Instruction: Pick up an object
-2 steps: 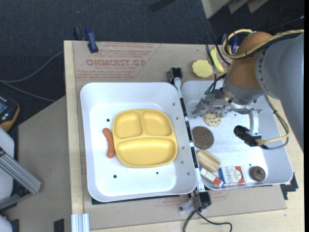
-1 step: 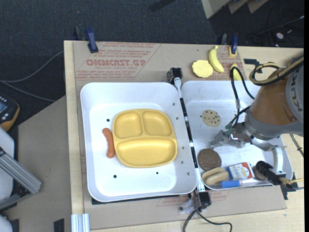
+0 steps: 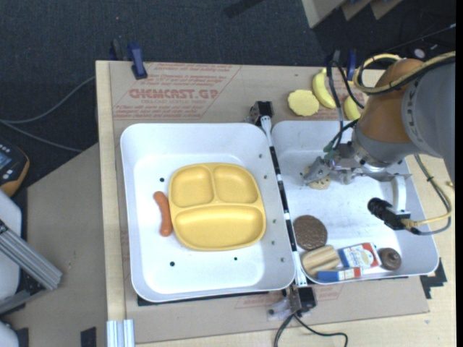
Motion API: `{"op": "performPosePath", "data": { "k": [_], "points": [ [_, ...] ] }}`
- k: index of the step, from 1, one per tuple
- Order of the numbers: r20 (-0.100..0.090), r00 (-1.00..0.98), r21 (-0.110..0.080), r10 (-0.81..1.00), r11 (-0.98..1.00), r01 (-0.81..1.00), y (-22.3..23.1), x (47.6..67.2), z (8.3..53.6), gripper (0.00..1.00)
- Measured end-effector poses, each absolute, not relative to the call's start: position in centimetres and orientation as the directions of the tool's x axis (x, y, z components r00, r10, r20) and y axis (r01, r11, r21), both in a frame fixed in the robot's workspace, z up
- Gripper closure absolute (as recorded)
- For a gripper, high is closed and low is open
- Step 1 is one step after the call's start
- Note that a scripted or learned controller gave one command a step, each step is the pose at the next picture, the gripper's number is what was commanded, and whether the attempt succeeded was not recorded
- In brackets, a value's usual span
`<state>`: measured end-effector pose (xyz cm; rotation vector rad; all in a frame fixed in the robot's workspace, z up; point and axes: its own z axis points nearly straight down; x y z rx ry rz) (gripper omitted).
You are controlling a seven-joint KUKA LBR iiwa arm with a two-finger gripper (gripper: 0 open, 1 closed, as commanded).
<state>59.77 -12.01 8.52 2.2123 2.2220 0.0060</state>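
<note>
so the setup sits on a tan wooden bench board (image 3: 181, 85) with red printed lettering, a blue clamp (image 3: 136, 60) at its back edge, dark blue-grey carpet floor (image 3: 145, 13) all around, and black cables (image 3: 43, 114) trailing off left.

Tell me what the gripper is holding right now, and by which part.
Cannot be told. The gripper is low in the right bin, right at a small tan object, but no grasp on it is visible.
</note>
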Motion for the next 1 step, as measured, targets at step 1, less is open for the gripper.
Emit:
{"op": "performPosePath", "data": {
  "k": [1],
  "points": [
    [-0.003,-0.001,0.005,1.0,0.001,1.0,-14.39,63.42,8.51,0.0]
  ]
}}
